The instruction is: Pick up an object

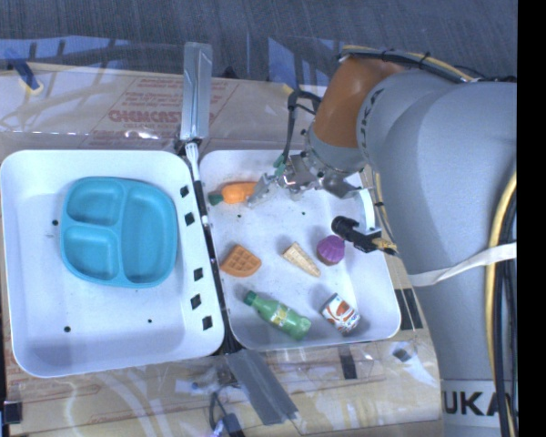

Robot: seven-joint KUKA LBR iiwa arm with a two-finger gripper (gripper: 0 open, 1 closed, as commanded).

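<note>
floor [118,3]: dark grey carpet | bench [100,107]: brown board (under glossy clear film)

The grey KUKA iiwa arm [437,208] is reaching in from the right side of the camera view, its bulky links filling much of that side. It is bending leftward, with the orange band [344,103] showing above the wrist. Below the band, the wrist is pointing down and to the left, carrying the two-finger gripper [266,186] at its end. The gripper is hanging low with its metal fingers [273,178] angled toward the left; whether they are spread or closed is too small to tell.
</note>
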